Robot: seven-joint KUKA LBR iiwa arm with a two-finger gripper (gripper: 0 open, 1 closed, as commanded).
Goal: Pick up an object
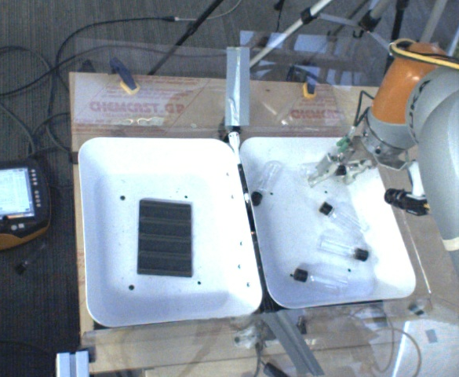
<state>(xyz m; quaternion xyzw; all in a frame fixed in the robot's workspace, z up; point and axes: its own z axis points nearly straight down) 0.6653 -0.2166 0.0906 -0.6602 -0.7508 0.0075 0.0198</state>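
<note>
Clear plastic vials [340, 248] with black caps are lying scattered in the right bin [394, 285], one more [270, 173] near its upper left corner. The jaws [327, 170] are hanging over the bin's upper part, above the vials; whether they are parted or clenched, I cannot tell. A dark ribbed block [165, 237] is lying flat in the left bin [103, 289] on the desk.

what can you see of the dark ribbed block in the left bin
The dark ribbed block is a flat, near-black rectangle with several raised bands running across its width, matte like rubber or plastic. It lies flat on the floor of the left bin, long side running up the view, roughly central, clear of the walls. Nothing touches it.
</note>
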